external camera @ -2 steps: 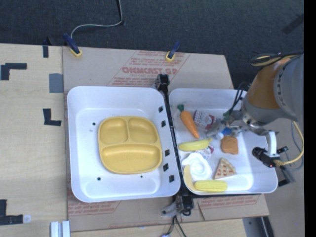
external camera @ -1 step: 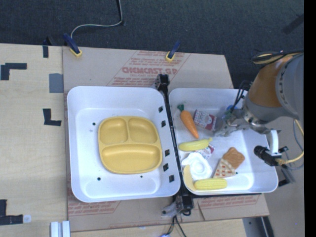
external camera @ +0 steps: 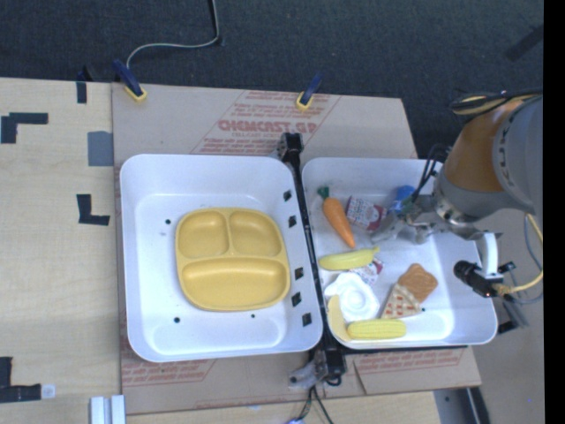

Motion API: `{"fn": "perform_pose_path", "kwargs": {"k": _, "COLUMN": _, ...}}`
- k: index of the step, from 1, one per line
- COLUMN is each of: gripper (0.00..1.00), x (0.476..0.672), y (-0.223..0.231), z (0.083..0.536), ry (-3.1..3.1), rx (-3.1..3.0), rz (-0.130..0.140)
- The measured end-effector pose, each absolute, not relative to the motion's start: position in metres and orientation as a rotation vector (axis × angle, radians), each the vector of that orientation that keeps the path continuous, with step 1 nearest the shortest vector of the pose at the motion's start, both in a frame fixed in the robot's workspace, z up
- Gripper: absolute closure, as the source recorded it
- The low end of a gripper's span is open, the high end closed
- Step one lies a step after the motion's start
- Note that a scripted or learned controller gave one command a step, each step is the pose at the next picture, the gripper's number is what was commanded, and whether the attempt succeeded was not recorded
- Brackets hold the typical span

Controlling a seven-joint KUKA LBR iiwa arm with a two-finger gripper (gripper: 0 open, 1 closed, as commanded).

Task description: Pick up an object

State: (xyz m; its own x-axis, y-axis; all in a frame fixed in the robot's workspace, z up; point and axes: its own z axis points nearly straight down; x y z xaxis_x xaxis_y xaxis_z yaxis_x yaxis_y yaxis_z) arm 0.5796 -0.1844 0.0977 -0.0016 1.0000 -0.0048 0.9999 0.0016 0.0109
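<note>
On the counter [external camera: 53, 237] we see two white bins side by side. The left bin [external camera: 141, 263] holds a yellow divided plate [external camera: 232, 259] lying flat near its middle. In the right bin [external camera: 459, 321] we find the loose objects: an orange carrot [external camera: 336, 221] near the dividing wall, a yellow banana [external camera: 349, 259] just below it, a white cup-like piece [external camera: 353, 297] and a corn cob [external camera: 377, 329] along the near edge, and a toast-coloured waffle slice [external camera: 408, 291] further right. A small red-and-white packet [external camera: 362, 211] lies beside the carrot. The tool [external camera: 402, 223] reaches down into the upper part of this bin, close to the packet and a small blue item [external camera: 404, 193]; we cannot tell how it is set. Behind it the grey arm [external camera: 494, 170] enters from the right.
</note>
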Motion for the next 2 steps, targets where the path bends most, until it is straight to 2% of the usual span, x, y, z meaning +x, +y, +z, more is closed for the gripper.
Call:
{"fn": "perform_pose_path", "kwargs": {"k": 1, "gripper": 0.0, "x": 0.649, "y": -0.138, "z": 0.085, "ry": 2.226, "rx": 2.227, "rz": -0.007}}
{"fn": "perform_pose_path", "kwargs": {"k": 2, "gripper": 1.0, "x": 0.649, "y": -0.14, "z": 0.096, "ry": 2.223, "rx": 2.22, "rz": -0.01}}
